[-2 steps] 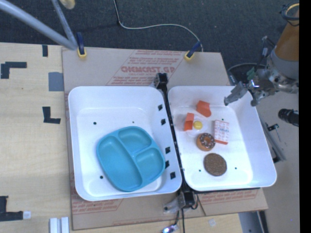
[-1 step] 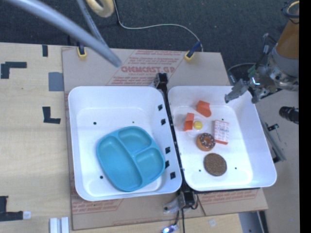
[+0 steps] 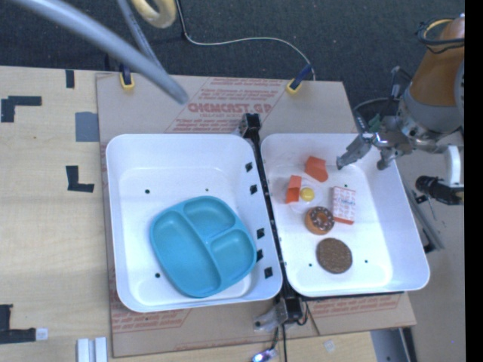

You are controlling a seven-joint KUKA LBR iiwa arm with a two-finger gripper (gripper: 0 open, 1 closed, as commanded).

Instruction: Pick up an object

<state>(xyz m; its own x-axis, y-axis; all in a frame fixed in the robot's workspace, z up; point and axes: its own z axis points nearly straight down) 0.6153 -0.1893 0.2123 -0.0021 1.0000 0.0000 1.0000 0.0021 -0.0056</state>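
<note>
Jaws (image 3: 367,154) hang over the upper right part of the right bin (image 3: 404,225), spread apart w/ nothing between them: one finger slants toward the bin's middle, the other sits nearer the right wall. Arm (image 3: 438,74) enters from the right, above the far rim.

Candidate objs, all in right bin: orange block (image 3: 316,168) nearest the jaws; smaller orange piece (image 3: 293,189) touching or just beside a yellow ball (image 3: 307,194); red-and-white packet (image 3: 344,204); donut (image 3: 320,220) just beside the packet; brown cookie (image 3: 333,255) toward the near edge. Left bin (image 3: 121,202) carries a blue divided tray (image 3: 202,244) only.

Step in hand, in my judgement: approach, no contact yet. Recommended pick is the orange block: nearest, stands apart from neighbours, bare floor on its far and right sides. Centre the jaws over it, line the fingers across its narrower faces, descend straight, clench only once both fingers are below its top. Flat items (cookie, packet) look poor for a two-finger pinch. Ball likely to roll.

Clearances: open floor along the bin's right side and far corner gives room to come down. Centre divider (image 3: 260,194) is well apart from the block. Cluster of small piece, ball, donut and packet is tight; avoid sweeping through it. Lift vertically before crossing any rim.
</note>
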